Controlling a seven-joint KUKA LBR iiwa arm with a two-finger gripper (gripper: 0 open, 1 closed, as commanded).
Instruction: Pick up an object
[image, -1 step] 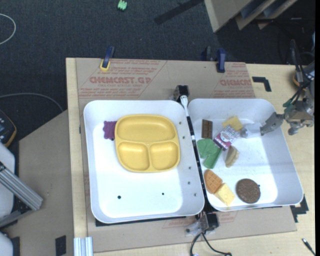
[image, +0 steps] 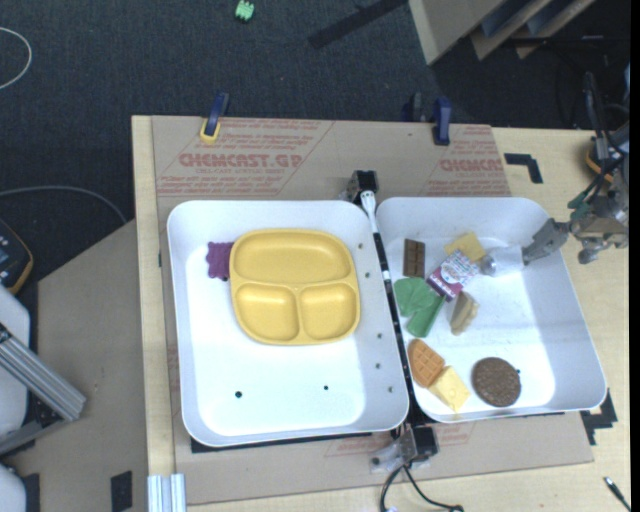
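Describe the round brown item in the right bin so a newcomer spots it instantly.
Look at the right bin, the one without the yellow divided tray. Go to its near edge: the round brown cookie lies there, right of the yellow cheese wedge. It is the bin's lone dark, circular piece.

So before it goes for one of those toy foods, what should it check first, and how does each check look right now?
1. Things to pick are in the right bin: ok. A brown round cookie, a green piece and a waffle lie there.
2. An item lies apart from its neighbours: ok, the cookie sits alone.
3. Tool is over the right bin: ok, at its upper right edge.
4. Tool holds nothing already: cannot tell, too small and blurred.
5. The yellow divided plate in the left bin is out of the way: ok.
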